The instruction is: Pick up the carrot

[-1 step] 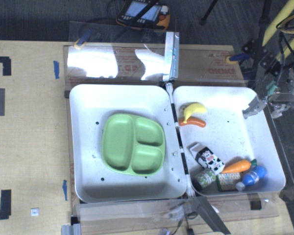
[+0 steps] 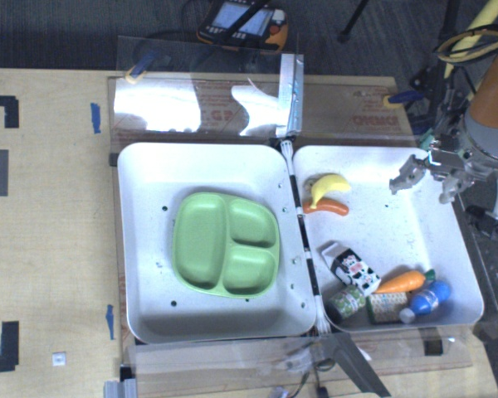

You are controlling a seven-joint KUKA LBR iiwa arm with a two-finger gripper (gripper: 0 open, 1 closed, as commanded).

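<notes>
The carrot (image 2: 401, 282), orange with a small green top, lies near the front right corner of the right bin (image 2: 402, 222). It rests against a blue bottle (image 2: 426, 298) and a cow-patterned toy (image 2: 354, 270). My gripper (image 2: 423, 184) hangs over the bin's far right side, well behind the carrot. It is open, with nothing between its fingers.
A yellow banana (image 2: 329, 186) and an orange-red sausage (image 2: 328, 208) lie at the right bin's back left. A green can (image 2: 346, 303) and a labelled packet (image 2: 386, 306) crowd the front edge by the carrot. A green divided plate (image 2: 226, 243) sits in the left bin (image 2: 141, 222).
</notes>
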